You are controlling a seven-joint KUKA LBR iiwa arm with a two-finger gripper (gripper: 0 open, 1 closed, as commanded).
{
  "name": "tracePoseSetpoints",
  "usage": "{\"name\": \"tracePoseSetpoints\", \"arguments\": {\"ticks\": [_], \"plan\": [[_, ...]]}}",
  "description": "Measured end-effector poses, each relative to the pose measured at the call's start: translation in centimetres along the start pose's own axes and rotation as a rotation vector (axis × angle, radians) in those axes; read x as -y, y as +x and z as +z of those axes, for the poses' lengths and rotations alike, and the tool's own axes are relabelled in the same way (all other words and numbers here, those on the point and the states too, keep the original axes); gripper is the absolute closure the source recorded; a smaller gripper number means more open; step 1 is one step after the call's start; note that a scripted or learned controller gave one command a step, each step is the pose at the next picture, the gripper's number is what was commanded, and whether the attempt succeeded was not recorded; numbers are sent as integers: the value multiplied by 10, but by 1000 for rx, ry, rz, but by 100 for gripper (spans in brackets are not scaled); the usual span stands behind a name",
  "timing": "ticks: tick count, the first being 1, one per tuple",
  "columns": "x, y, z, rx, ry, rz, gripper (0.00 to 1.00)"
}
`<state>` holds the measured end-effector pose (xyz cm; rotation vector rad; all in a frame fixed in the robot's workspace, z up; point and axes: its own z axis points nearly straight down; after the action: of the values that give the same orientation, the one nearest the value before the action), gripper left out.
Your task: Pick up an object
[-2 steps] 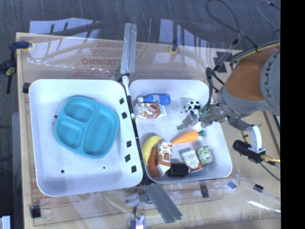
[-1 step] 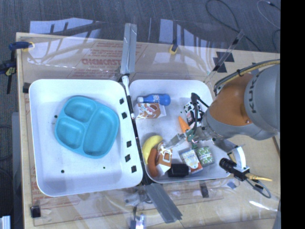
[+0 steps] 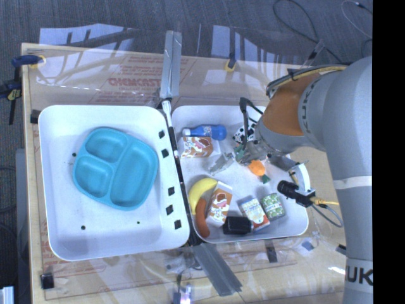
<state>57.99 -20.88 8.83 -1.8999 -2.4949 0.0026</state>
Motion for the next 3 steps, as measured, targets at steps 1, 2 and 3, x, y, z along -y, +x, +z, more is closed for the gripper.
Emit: {"name": "tracePoseSetpoints", "arguments": {"ticks": [1, 2, 3], "plan": [[-54, -17, -31, -5, 15, -25, 0], [-34, -9, -23, 0, 2, -46, 0], [-21, -8, -148, 2, -1, -99, 0]]}}
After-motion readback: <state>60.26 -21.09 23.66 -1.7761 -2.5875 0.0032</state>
